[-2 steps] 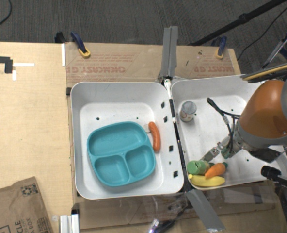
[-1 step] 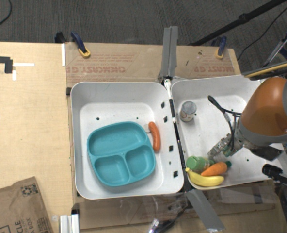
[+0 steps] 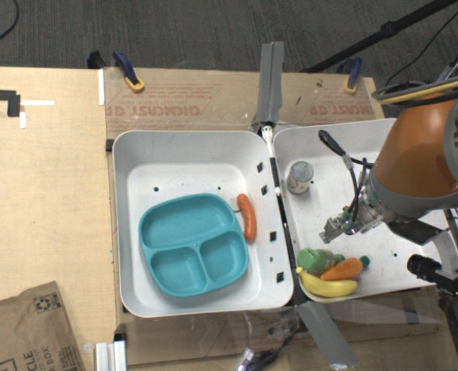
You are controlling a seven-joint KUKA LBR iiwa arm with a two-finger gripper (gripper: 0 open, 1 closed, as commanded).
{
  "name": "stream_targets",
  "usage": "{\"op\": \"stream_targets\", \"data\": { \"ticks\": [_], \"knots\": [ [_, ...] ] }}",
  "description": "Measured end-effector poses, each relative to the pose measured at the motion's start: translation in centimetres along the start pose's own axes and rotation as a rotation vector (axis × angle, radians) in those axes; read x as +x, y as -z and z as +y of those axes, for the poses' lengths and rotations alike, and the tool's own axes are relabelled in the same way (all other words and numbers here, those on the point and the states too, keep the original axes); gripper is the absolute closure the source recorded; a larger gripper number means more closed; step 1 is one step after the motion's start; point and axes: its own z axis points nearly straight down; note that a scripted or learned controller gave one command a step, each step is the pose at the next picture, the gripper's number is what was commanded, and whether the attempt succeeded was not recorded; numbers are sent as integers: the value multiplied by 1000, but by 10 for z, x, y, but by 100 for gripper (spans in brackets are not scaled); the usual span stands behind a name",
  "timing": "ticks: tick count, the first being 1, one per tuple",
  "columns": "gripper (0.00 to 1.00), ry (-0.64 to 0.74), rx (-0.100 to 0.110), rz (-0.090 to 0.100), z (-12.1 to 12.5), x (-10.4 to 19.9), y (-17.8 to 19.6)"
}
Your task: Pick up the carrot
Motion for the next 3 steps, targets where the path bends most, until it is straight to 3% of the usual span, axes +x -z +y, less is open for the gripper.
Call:
{"op": "stream_targets", "data": {
  "ticks": [1,2,3],
  "knots": [
    [100,-1,0,0,1,2,0],
    [100,10,1,0,12,27,0],
    [100,141,-2,-2,8,18,18]
  ]
}}
